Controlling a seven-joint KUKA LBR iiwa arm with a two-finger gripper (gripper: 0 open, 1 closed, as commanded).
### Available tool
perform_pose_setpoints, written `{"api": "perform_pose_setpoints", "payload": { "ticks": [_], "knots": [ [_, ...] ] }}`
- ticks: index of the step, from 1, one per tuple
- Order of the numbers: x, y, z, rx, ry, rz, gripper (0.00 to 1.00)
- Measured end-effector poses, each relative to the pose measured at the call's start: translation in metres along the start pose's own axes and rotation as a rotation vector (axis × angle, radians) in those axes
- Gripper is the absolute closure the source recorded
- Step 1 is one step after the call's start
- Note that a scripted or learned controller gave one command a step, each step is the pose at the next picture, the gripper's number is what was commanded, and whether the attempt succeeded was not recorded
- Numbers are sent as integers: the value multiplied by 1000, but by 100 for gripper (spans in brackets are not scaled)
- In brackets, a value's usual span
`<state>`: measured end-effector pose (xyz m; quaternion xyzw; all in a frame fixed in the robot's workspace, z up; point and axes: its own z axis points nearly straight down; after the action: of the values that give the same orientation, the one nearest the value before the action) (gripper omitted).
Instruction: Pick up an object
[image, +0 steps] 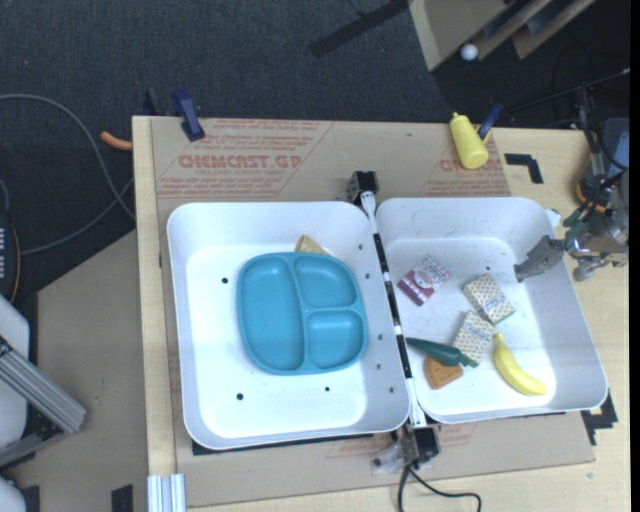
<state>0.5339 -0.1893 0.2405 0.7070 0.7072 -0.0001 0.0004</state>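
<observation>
Jaws sit at the right edge of the counter (150, 300), over the right rim of the right bin (570, 330). One grey finger (538, 258) pokes in over the bin's upper right corner. Can't tell whether the jaws are spread or closed from this angle; nothing visible between them, and they touch none of the objects.

Right bin contents, all clustered in its lower half:
- banana (519, 368) near the lower right corner, lying diagonally
- two patterned packets: packet one (489, 298) mid-bin, packet two (475, 336) just below it, touching the banana's upper end
- red-and-white packet (423, 278) toward the left wall
- dark green pepper (436, 351) by the lower left, lying across an orange piece (443, 374)

Left bin (200, 400) carries a blue divided plate (300, 312) about centre, with a tan corner of something (309, 244) showing behind its top edge.

Yellow bottle (467, 141) lies on the counter beyond the right bin's far edge, well apart from the jaws.
</observation>
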Motion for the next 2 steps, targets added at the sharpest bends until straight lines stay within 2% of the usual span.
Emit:
{"api": "perform_pose_setpoints", "payload": {
  "ticks": [1,2],
  "knots": [
    [21,18,141,-1,0,-1,0],
    [8,-44,157,3,1,2,0]
  ]
}}
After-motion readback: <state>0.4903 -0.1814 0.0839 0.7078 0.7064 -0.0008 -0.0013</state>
